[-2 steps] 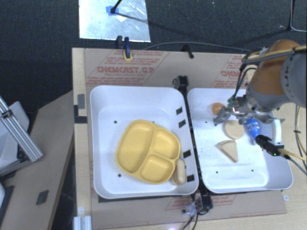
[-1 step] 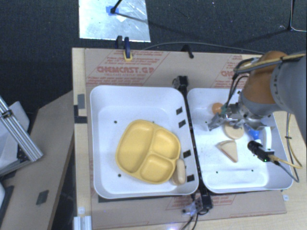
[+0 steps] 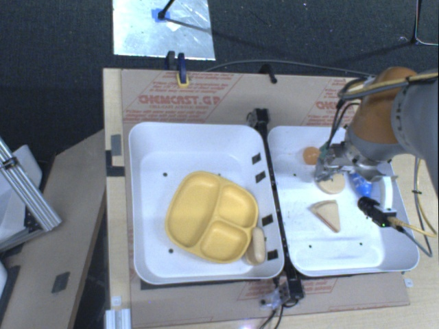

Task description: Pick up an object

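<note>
1. Two things lie under our gripper [image 3: 330, 173] in the right of the frame: a pale round piece [image 3: 334, 184] touching its tip and an orange ball [image 3: 311, 155] just beside it, upper left. We cannot tell how its jaws stand or whether anything is gripped.
2. We judge this the grasp step; next calls for a sure close, then a straight lift.
3. The round piece looks flat, tan, half hidden.
4. Further out, a wedge [image 3: 328, 215] lies in the right bin [image 3: 343, 260].

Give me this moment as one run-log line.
arm: over right bin | gripper: low, above a tan round piece | nearby: orange ball, wedge | left bin: yellow tray | grasp: unconfirmed
</note>
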`<action>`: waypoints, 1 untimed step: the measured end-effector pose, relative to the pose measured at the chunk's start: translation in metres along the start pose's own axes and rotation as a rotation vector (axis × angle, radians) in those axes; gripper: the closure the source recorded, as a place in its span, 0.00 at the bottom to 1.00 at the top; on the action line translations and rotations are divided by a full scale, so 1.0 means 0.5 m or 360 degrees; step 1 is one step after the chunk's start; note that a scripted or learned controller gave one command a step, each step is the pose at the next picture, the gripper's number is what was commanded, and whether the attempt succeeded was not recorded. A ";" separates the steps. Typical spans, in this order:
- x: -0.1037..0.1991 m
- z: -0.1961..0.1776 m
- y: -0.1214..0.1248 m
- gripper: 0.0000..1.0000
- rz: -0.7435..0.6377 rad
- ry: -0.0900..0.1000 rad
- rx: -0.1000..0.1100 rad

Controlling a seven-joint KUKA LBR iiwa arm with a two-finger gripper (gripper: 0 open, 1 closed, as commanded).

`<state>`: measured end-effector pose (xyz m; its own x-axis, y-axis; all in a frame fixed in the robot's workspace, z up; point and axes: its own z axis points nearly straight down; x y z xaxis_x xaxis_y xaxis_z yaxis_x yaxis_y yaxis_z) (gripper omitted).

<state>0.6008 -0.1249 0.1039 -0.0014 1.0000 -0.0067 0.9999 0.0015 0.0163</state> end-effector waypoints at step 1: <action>0.019 -0.102 0.007 1.00 -0.0007 0.0010 0.0016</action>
<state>0.6035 -0.1149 0.1549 -0.0056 1.0000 -0.0006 1.0000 0.0056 0.0062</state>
